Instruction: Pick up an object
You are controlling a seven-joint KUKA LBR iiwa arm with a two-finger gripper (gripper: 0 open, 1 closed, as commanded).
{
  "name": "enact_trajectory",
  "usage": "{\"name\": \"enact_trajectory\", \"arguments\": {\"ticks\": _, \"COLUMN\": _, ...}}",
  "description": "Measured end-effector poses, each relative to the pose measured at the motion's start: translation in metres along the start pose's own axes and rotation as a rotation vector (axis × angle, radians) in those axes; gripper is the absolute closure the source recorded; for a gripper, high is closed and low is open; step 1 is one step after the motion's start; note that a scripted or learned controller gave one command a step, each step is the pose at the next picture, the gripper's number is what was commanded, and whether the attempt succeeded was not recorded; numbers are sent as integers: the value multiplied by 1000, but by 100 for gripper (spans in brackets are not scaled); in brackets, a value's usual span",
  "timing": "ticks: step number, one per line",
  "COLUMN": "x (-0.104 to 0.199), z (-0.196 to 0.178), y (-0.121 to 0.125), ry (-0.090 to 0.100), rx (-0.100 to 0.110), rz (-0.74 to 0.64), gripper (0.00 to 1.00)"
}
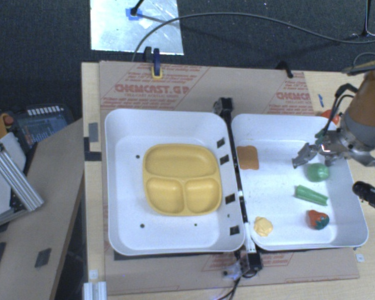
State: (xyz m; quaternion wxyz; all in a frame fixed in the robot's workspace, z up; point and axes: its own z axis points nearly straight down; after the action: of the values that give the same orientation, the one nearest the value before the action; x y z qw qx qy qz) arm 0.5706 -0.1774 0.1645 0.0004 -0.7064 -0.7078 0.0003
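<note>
The right bin [281, 239] holds a brown flat slice [247, 157] at its left, a round green piece [317, 172] near the right wall, a long green piece [311, 195] below it, a red and green toy [317, 219] at the lower right, and a yellow lump [262, 226] at the front left. My gripper [307, 157] hangs just above and left of the round green piece, its fingers spread open with nothing between them.
The left bin [122, 167] carries a yellow sectioned tray [180, 178]. A black clamp strip [232, 167] runs between the bins. Cables cross the far side of the bench, and a grey device [40, 127] lies off to the left.
</note>
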Motion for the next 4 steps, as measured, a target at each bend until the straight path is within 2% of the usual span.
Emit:
{"name": "enact_trajectory", "arguments": {"ticks": 1, "x": 6, "z": 60, "y": 6, "ry": 8, "rx": -1, "rz": -2, "gripper": 0}}
{"name": "enact_trajectory", "arguments": {"ticks": 2, "x": 12, "z": 79, "y": 9, "ry": 11, "rx": -3, "rz": -8, "gripper": 0}}
{"name": "enact_trajectory", "arguments": {"ticks": 3, "x": 8, "z": 68, "y": 9, "ry": 2, "rx": -7, "rz": -5, "gripper": 100}}
{"name": "enact_trajectory", "arguments": {"ticks": 4, "x": -1, "z": 18, "y": 14, "ry": -2, "rx": -7, "rz": -1, "gripper": 100}}
